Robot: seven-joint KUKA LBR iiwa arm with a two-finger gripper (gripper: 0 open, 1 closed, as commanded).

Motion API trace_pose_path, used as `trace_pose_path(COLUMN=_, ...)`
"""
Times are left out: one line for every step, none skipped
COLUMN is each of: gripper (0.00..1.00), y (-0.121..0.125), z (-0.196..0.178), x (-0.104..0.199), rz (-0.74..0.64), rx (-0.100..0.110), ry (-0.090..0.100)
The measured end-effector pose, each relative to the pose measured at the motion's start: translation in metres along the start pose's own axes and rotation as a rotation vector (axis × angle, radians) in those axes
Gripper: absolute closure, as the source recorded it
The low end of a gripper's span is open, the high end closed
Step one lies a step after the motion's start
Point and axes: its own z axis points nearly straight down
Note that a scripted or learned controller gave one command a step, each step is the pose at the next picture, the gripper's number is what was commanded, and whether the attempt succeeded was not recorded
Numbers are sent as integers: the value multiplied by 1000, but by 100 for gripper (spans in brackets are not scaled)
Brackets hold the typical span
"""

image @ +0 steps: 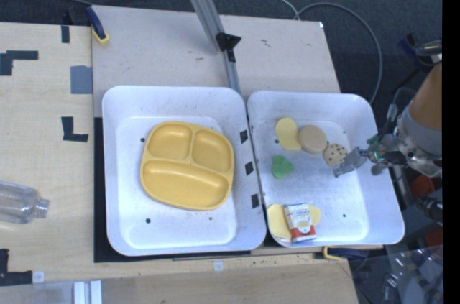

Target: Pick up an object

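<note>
1. Nearest candidate for a pick is the cookie (333,154), a small tan disc with dark specks, lying flat in the right bin (359,223). I'll use it as my landmark for everything else.
2. The gripper (350,163) sits just to the right of the cookie and a touch below, right beside it, maybe touching its edge. Nothing is between the fingers from what I see, and I honestly can't tell how far apart they are at this angle.
3. So the cookie lies to the gripper's left and slightly up. It's round, so no long axis to line up with.
4. Just left of the cookie: a brown round piece (313,139), then a yellow piece (287,132).
5. Further left and down: a green piece (282,167).
6. Below the cookie, near the bin's front: a small carton (300,218).
7. Well left, in the other bin: a yellow divided plate (187,165).
</note>
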Motion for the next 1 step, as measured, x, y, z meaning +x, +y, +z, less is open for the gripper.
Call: trace_pose_path(gripper=100, y=1, z=-10, x=1, rz=-2, rx=0, ry=2)
